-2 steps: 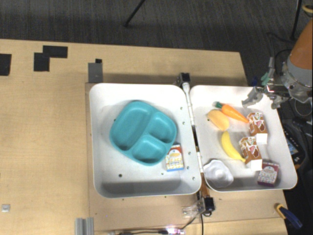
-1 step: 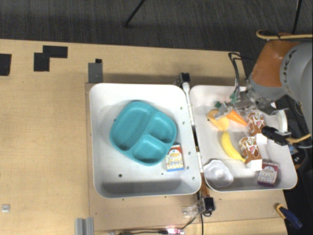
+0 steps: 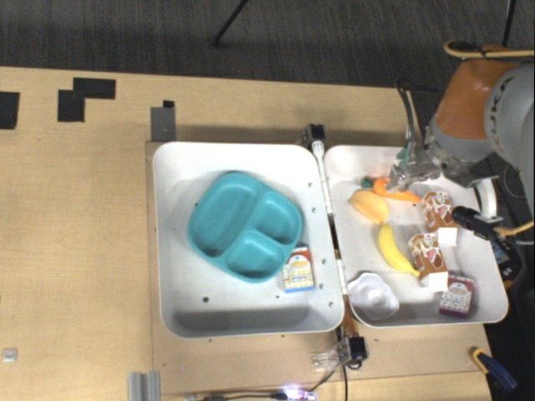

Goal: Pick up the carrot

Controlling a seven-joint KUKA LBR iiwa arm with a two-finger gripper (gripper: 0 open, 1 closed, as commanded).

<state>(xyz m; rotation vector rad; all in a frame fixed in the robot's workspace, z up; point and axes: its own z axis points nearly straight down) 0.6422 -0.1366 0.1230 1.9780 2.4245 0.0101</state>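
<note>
The carrot (image 3: 398, 193), small and orange, lies in the far part of the right bin (image 3: 493, 307), pointing right. My gripper (image 3: 408, 171) hangs directly over it, its tip at or just above the carrot's middle and hiding part of it. The carrot still looks to be resting on the bin floor, touching a yellow fruit (image 3: 370, 205) at its left end.
A banana (image 3: 395, 250), two brown-and-white snack packs (image 3: 436, 209) (image 3: 426, 253), a purple carton (image 3: 456, 296) and a white cup (image 3: 373, 296) share the right bin. The left bin (image 3: 167, 224) holds a teal divided plate (image 3: 245, 224) and a small carton (image 3: 298, 271).
</note>
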